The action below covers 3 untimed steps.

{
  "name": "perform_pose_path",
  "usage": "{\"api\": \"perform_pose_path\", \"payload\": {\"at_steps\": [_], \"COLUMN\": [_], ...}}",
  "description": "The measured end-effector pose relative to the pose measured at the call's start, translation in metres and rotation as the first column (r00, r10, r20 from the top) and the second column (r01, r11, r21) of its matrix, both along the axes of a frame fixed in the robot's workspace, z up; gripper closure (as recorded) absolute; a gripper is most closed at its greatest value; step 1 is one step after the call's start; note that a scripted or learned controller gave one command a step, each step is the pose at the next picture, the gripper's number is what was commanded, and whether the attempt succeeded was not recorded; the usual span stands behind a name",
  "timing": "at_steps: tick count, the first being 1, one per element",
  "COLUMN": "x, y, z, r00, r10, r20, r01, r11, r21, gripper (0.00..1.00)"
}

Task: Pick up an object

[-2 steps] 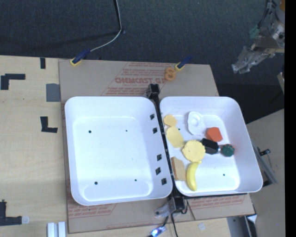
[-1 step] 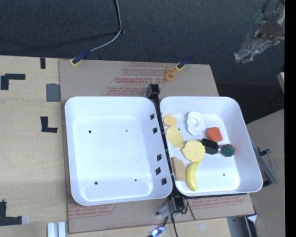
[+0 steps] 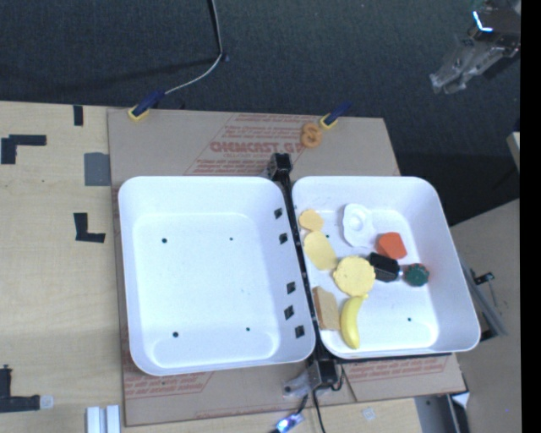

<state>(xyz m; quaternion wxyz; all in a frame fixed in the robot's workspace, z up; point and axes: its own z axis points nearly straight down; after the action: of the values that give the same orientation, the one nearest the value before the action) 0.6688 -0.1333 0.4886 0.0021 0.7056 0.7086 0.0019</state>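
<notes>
The gripper (image 3: 452, 74) hangs in the far upper right corner of the camera view, over the dark floor and well apart from both bins; it is small and blurred there, so its state cannot be told, and nothing is seen in its grasp. Above it a little of the grey wrist (image 3: 497, 21) shows at the frame's edge.

Below, the right bin (image 3: 452, 254) holds all the objects, gathered toward its left and middle. A white cup-like piece (image 3: 356, 221) lies near the top, an orange block (image 3: 391, 245) just to its right. A small black object (image 3: 383, 266) sits beside a dark green ball (image 3: 415, 275). Along the left side lie a small yellow round piece (image 3: 311, 221), a larger pale yellow disc (image 3: 320, 251) and a bright yellow round piece (image 3: 353, 276), which touches the black object. A tan slab (image 3: 325, 307) rests by the left wall, and a banana (image 3: 351, 322) lies just beside it, near the front.

The left bin (image 3: 139, 254) adjoins it, on a cardboard sheet (image 3: 245, 148) carrying an orange ring (image 3: 311, 134) near its back edge.
</notes>
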Motion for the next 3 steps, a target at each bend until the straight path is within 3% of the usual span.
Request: {"api": "perform_pose_path", "payload": {"at_steps": [1, 3], "x": [0.0, -0.001], "y": [0.014, -0.078], "z": [0.049, 0.045], "r00": [1.0, 1.0], "r10": [-0.002, -0.007], "r20": [0.0, -0.007], "r01": [0.002, 0.007], "r11": [1.0, 1.0], "r21": [-0.001, -0.002], "gripper": [1.0, 1.0]}}
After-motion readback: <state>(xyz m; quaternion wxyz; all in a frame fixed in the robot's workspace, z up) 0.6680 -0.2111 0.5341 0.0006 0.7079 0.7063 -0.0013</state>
